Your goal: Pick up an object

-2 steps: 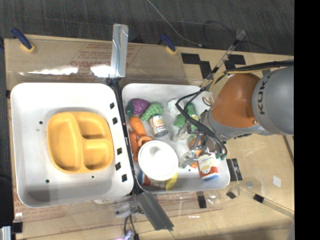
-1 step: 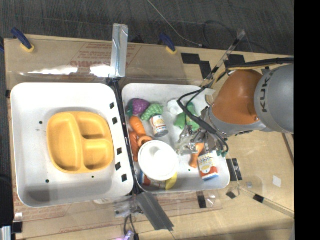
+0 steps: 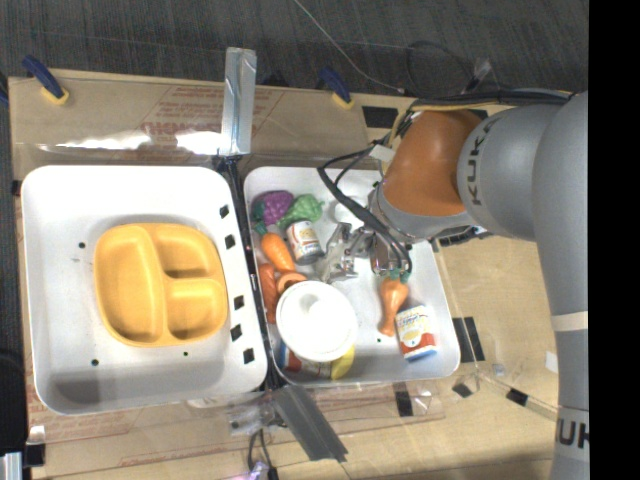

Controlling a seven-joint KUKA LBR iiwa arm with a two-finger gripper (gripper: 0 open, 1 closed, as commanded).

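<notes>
The right bin [image 3: 445, 298] is crowded: a white round lid or cup [image 3: 316, 320] sits at its 6 o'clock end, a toy carrot [image 3: 391, 303] and a small bottle with a red and white label [image 3: 415, 330] lie toward 4 o'clock, and grape-coloured and green toy produce [image 3: 285, 208] fills the 11 o'clock corner, with a small can [image 3: 304, 240] and orange pieces [image 3: 274, 260] along the 9 o'clock wall. Little bare floor is left there, mostly a strip near 3 o'clock. The left bin [image 3: 60, 368] has bare floor all round a yellow divided tray [image 3: 160, 280]. The gripper [image 3: 352, 253] hangs over the middle of the right bin, beside the can and just at 11 o'clock of the carrot; whether its metal fingers are apart or together I cannot tell, and nothing shows between them. Both bins rest on a brown board [image 3: 120, 108], with dark floor [image 3: 150, 8] at 12 o'clock.
</notes>
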